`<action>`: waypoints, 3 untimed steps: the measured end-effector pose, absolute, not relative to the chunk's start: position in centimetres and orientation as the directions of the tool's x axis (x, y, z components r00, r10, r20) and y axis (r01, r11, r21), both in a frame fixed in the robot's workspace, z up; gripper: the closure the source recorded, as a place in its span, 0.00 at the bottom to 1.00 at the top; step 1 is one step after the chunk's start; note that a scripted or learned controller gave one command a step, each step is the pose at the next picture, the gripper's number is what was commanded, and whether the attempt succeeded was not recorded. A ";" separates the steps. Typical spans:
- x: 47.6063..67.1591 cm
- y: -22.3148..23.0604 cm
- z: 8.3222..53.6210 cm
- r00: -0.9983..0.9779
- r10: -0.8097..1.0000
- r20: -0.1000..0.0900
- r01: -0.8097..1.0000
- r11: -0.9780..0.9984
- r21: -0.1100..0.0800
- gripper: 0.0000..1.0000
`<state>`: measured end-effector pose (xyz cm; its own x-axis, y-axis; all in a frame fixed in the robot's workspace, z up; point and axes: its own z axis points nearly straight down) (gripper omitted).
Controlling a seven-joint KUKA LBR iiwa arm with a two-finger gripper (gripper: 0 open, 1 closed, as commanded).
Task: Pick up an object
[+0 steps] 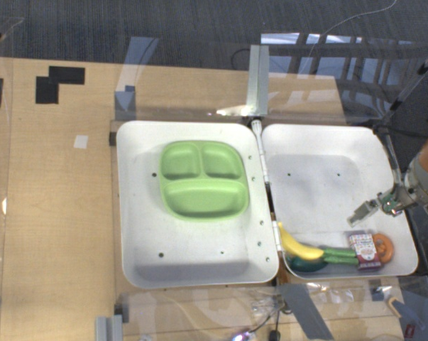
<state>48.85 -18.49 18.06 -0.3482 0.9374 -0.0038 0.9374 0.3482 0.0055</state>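
Wooden surface (57, 190), two white bins: the claw (366, 210), grip unreadable, hovers just above-left of a small carton (365, 250); the banana (299, 246) lies lengthwise farther left.

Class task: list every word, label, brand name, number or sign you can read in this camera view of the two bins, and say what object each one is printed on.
No text can be read.
Small carton in the right bin: printed front with a picture, lettering too small and blurred to read.
Green divided plate, banana, left bin: no markings visible.
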 end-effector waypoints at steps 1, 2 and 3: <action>49.1 -18.4 19.2 -0.350 0.937 -0.007 0.937 0.350 0.011 1.00; 61.3 -20.4 10.3 -0.330 0.944 -0.003 0.944 0.330 0.004 1.00; 67.1 -12.4 21.1 -0.140 0.990 -0.003 0.990 0.140 0.008 1.00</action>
